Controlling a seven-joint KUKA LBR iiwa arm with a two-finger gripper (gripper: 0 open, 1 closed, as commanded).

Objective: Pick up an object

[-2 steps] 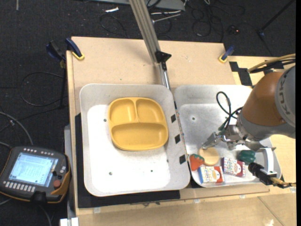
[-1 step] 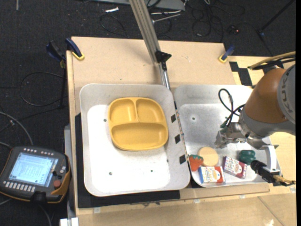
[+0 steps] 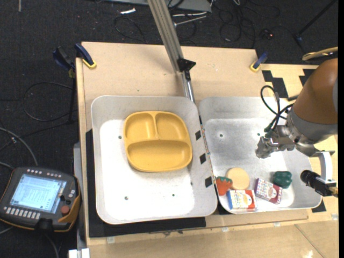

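Looking down at the bench, we see two shallow white bins side by side. Our left-hand white bin (image 3: 107, 160) holds a yellow plastic divided plate (image 3: 157, 141), lying flat with three compartments facing up.

Our right-hand white bin (image 3: 231, 128) carries a small cluster of things along its near edge: a red-orange toy strawberry-like piece (image 3: 223, 185) at the left, a round tan disc like a cookie (image 3: 238, 177) just beside it, a small blue, white and orange carton (image 3: 241, 199) touching the near rim, a small pink and white patterned box (image 3: 268, 190) to its right, and a dark green rounded toy (image 3: 282, 178) next to that.

Our grey arm with its orange band (image 3: 321, 90) reaches in from the right. Its two-finger gripper (image 3: 264, 150) hangs over the bare floor of the right bin, beyond the cluster and apart from every item. We cannot tell whether it is spread or closed; nothing shows between its tips.
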